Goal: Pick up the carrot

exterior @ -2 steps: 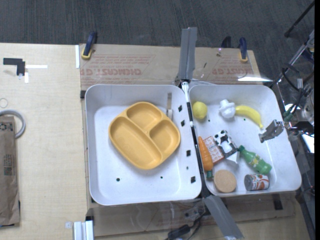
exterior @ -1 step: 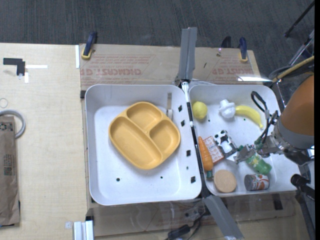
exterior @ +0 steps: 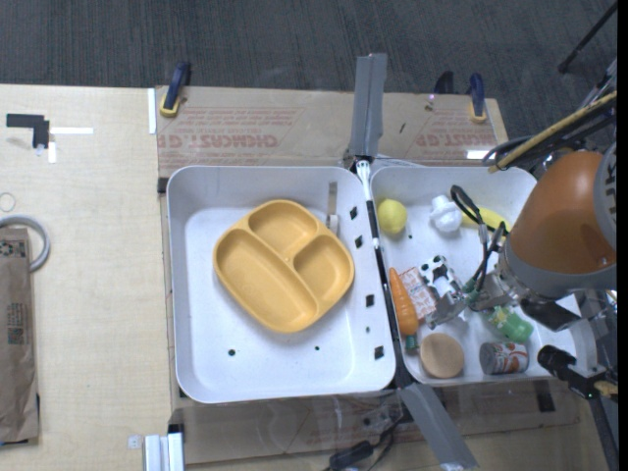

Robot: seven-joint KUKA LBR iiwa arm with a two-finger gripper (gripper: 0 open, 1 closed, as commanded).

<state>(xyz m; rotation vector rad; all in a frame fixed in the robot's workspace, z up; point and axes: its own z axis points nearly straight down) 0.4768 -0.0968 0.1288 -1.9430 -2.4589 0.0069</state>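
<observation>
One gripper [exterior: 461, 302] hangs low in the right bin [exterior: 432, 177]; we cannot tell its state. Just left of it, we see the carrot [exterior: 403, 304] along the bin's left wall, lengthwise near-to-far.

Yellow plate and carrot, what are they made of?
The yellow plate looks like plastic: smooth, matte, one even colour, with three moulded sections. The carrot is probably a plastic toy too: evenly bright orange and smooth, though it is too small to be sure.
</observation>
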